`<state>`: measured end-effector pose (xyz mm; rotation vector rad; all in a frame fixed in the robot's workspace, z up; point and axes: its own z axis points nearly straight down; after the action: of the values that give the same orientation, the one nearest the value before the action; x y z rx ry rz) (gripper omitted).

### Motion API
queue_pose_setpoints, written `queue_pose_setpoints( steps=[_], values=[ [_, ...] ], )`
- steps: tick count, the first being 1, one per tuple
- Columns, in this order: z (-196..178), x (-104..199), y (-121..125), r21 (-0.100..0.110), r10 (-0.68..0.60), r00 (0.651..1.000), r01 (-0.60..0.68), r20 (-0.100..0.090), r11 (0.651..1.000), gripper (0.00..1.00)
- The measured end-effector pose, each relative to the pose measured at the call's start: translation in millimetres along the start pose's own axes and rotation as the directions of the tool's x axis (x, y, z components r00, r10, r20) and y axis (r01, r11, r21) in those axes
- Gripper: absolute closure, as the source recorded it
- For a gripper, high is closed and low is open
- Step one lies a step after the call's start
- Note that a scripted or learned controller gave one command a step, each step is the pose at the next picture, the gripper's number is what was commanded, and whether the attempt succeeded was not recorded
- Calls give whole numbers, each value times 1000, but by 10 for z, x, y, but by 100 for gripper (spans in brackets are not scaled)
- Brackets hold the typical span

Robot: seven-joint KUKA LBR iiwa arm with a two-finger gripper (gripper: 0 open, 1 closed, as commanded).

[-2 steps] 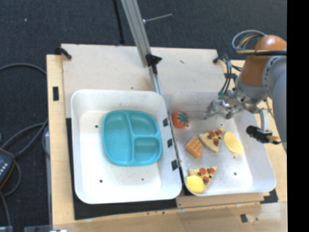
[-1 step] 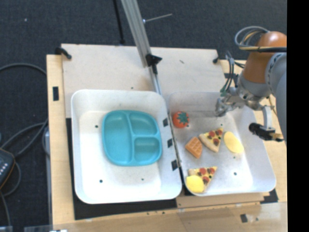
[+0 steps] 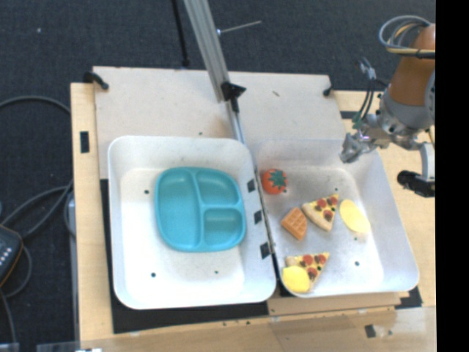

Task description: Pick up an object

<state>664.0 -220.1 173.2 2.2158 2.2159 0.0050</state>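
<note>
The 2 bins (image 3: 132,270) are white, the right one faintly greyed across its floor. A turquoise divided plate (image 3: 199,209) lies in the left bin. In the right bin sit a red tomato (image 3: 274,182) with a green top, a tan waffle (image 3: 294,224) with a grid pattern, 2 pizza slices (image 3: 321,213) in pale crust dotted red, and 2 yellow pieces (image 3: 354,216). The arm (image 3: 412,79) is grey with an orange band, the bench (image 3: 161,101) pale beige, the floor (image 3: 73,20) dark.
</note>
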Motion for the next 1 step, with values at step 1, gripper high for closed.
queue_pose_setpoints(
  steps=[1],
  values=[
    [-654,-35,11,-1,-2,1000,2,1,1000,100]
  ],
)
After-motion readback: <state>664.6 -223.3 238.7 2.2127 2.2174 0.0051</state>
